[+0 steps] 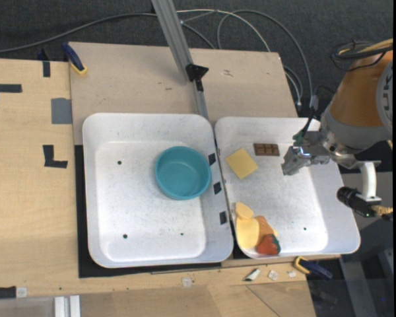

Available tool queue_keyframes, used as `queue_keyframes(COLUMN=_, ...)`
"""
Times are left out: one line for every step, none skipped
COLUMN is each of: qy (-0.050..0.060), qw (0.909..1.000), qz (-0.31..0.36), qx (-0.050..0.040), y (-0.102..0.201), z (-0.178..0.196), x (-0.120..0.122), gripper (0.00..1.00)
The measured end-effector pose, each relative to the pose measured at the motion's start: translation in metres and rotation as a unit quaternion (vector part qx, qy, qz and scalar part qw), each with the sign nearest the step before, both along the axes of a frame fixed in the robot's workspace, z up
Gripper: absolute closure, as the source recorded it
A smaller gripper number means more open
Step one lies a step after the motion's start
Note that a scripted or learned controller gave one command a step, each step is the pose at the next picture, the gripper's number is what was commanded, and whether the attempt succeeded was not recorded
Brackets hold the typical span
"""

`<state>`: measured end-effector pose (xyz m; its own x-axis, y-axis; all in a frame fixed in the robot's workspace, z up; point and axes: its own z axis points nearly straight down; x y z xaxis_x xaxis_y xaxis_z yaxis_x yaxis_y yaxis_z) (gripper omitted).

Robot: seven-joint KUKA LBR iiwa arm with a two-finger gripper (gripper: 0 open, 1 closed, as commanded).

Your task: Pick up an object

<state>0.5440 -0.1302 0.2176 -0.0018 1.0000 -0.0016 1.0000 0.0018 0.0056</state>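
The arm [363,104] enters from the right side of the camera view, its orange band above the wrist sitting over the right edge of the right bin [317,243]. The wrist angles down and to the left, placing the claw [292,164] above the upper right part of that bin's floor. Whether the claw is released or clenched cannot be told; the view is too blurred at its tip, and nothing is visibly between its parts.

Contents of the right bin:
- A small brown block [266,150] lies flat near the top wall, just left of the claw and apart from it.
- A yellow square piece [241,163] lies flat to the left of the brown block, near the wall shared with the left bin.
- A cluster of toy food [257,232], pale yellow and orange with a red part, rests in the lower left corner, well apart from the claw.

The left bin [119,243] holds a blue bowl [182,172], upright, right of centre and near the shared wall.

Both bins sit side by side on the wooden surface [26,177]. A grey metal pole [175,28] slants over the surface above the bins.
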Motion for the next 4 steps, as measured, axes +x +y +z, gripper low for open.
queue_keyframes(qy=0.003, qw=1.0000, qz=0.000, qx=0.0009, y=0.000, z=0.014, x=0.000, gripper=1.00)
queue_keyframes(qy=0.003, qw=1.0000, qz=0.002, qx=0.0018, y=0.050, z=0.020, x=0.006, gripper=1.00)
queue_keyframes(qy=0.004, qw=1.0000, qz=0.002, qx=0.0015, y=0.102, z=0.007, x=0.019, gripper=1.00)
queue_keyframes(qy=0.003, qw=1.0000, qz=0.003, qx=0.0018, y=0.159, z=0.017, x=0.031, gripper=1.00)
